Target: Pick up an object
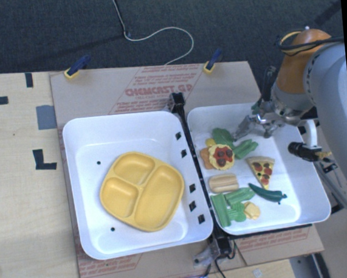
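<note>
The right bin (308,209) holds several toy foods: a round pizza (222,154), a green leafy piece (223,135), a green pod (246,149), a pizza slice (263,169), a hot dog bun (223,182), a dark green pepper (268,194), a green piece (231,202) and a small yellow piece (251,210). My gripper (250,125) hangs over the bin's upper right part, just right of the leafy piece, with nothing seen between its fingers. The grey arm with its orange band (300,56) comes in from the right.
The left bin (82,144) holds a yellow divided plate (142,190). Both bins rest on a cardboard sheet (150,88) fixed with blue and yellow clamps (77,66). A white cable (151,33) loops across the dark floor behind.
</note>
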You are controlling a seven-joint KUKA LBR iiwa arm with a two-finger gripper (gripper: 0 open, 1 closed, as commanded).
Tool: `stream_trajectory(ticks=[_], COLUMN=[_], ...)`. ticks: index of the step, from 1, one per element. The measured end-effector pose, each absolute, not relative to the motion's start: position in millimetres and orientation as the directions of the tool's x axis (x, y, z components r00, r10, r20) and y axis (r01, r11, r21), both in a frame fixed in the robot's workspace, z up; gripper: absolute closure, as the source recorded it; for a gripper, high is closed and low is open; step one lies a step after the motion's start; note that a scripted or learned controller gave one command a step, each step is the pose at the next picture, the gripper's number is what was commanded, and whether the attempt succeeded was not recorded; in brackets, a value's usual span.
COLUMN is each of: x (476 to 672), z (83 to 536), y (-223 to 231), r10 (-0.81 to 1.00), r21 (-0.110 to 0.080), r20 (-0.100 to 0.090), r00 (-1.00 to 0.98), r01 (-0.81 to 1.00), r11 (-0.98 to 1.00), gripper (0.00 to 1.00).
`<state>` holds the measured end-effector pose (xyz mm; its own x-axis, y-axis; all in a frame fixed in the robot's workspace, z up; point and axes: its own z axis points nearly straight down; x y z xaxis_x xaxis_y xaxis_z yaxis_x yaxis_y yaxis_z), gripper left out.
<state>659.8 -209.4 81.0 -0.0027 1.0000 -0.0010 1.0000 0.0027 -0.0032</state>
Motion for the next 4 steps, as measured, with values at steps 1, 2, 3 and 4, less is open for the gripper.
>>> stream_trajectory(ticks=[1,2,3,4], x=[661.6,662.5,663.8,664.6], z=[96,160,204,226], y=[-209,-209,-211,-211], r10=[1.0,1.0,1.0,1.0], r21=[0.0,0.006,0.005,0.002], r20=[-0.003,-0.002,-0.001,0.0], r00=[-0.004,-0.001,-0.001,-0.001], r01=[1.0,1.0,1.0,1.0], r11=[0.004,0.001,0.001,0.001], gripper=[1.0,1.0,1.0,1.0])
